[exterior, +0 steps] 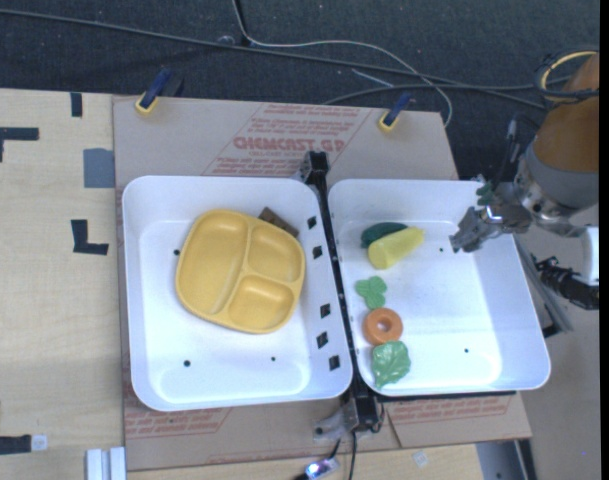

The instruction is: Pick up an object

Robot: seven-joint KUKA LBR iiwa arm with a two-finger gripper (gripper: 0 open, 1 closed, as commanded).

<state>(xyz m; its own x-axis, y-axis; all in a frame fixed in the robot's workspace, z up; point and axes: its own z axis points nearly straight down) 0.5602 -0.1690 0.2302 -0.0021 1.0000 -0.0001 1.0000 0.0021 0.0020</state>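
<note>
Hovering at the right bin's [484, 368] far right rim, the pincer [468, 234] is seen with nothing between its fingers, their spread impossible to tell, while the yellow toy corn [395, 247], judged light, stiff and best pinched across its middle, lies to its left.

- We note two white bins side by side: left bin [149, 298], right bin [504, 318], meeting at a black divider [329, 268].
- Both sit on a cardboard sheet [274, 138] with red print, held by two yellow-and-blue clamps [152, 93] at its far edge.
- The sheet rests on the light wooden bench [34, 298], which bears black tape marks [84, 238].
- We see black cables [234, 13] crossing the dark floor [384, 18] beyond.
</note>
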